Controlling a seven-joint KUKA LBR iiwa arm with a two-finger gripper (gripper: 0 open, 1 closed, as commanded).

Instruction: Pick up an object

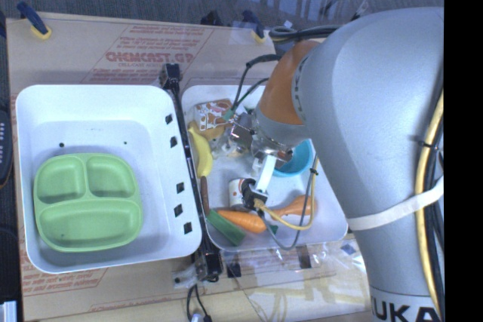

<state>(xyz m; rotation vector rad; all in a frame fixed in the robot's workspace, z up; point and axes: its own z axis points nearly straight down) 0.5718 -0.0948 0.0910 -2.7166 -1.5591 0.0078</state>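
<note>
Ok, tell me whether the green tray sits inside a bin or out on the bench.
Inside. The green tray lies flat on the floor of the left bin, with white walls around it.

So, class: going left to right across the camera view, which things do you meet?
Green tray → banana → carrot → blue bowl → arm.

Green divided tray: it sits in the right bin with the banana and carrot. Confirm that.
Not quite. The camera view shows the green divided tray lying in the left bin. The banana and carrot are in the right bin.
</note>
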